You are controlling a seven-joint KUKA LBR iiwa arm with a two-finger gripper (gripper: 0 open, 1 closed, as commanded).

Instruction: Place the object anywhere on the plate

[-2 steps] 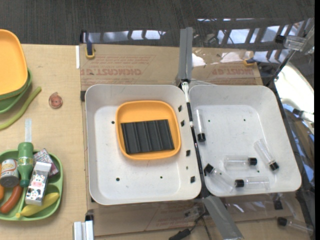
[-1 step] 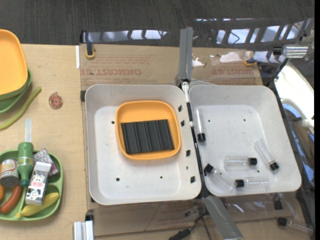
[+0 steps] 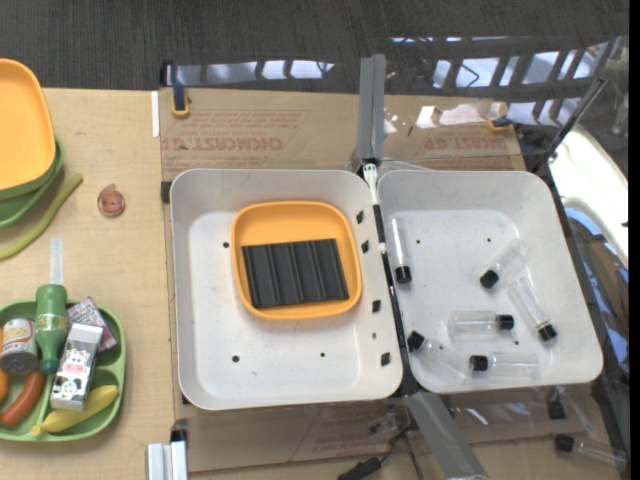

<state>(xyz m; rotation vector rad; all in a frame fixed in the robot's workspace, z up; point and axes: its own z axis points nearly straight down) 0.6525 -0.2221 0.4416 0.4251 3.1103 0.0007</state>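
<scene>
A black grooved block is being carried by the orange plate in the left bin, while clear tubes are being held by the right bin.

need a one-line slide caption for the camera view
Orange plate holding a black ridged block in the left bin; clear vials scattered in the right bin.

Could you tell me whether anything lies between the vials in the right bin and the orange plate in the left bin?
Only the two bins' adjoining rims separate the clear vials from the orange plate. A dark ribbed mat covers most of the plate; its rim stays bare.
</scene>
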